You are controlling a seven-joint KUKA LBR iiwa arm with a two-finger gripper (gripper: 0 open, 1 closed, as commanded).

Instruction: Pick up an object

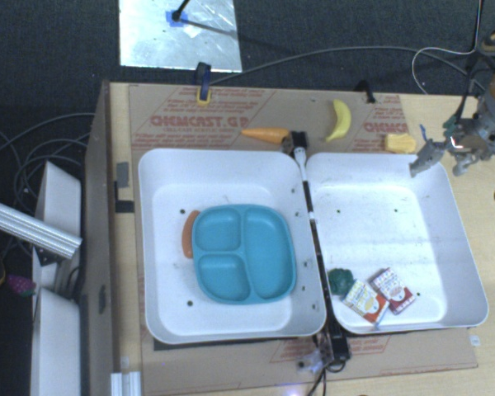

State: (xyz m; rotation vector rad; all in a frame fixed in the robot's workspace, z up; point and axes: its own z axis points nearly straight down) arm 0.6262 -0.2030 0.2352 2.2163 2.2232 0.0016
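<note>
Bench [231,118]: brown printed cardboard sheet. On it, two shallow white plastic bins with rounded corners, side by side.

Gripper [442,157]: grey metal, two fingers splayed wide, nothing between them. It hangs over the far right corner of the right bin [445,221].

Left bin [161,221]: well left of the gripper. Holds a teal three-compartment plate [243,252], smooth and glossy. An orange sausage-shaped piece [187,233] lies against the plate's left edge.

Right bin, near edge, well below the gripper: dark green lumpy item [341,281], then two small flat printed packets [365,299] and [393,289], red/white, touching each other.

Outside the bins, on the cardboard: yellow curved banana [340,120] left of the gripper, small yellow blocky piece [400,143] just beside it, tapered orange carrot [264,135] further left.
</note>
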